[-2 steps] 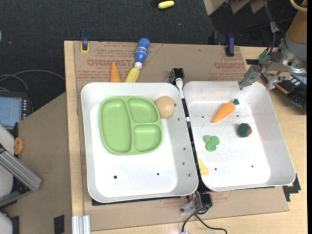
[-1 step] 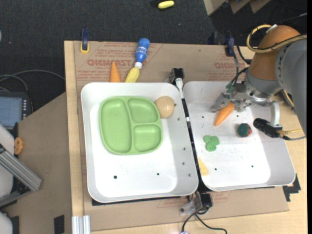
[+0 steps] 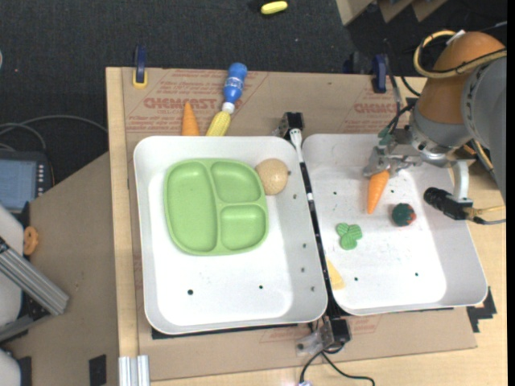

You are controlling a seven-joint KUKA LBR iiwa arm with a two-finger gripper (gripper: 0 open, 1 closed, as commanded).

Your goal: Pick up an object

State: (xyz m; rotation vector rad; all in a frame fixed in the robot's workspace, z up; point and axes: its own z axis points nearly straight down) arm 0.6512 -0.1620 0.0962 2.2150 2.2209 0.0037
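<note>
A green divided tray [image 3: 216, 206] sits in the left bin [image 3: 161, 288], a tan ball [image 3: 273, 175] touching its upper right corner. Behind the bins, the cardboard on the worktop [image 3: 121, 240] carries red print that seems to read "CHEMCREST". In the right bin [image 3: 451, 288] lie a green piece [image 3: 348, 236], an orange carrot [image 3: 376, 191] and a dark red-and-green object [image 3: 402, 214]. The gripper [image 3: 389, 164] sits at the carrot's top end; how far it is open cannot be told.
</note>
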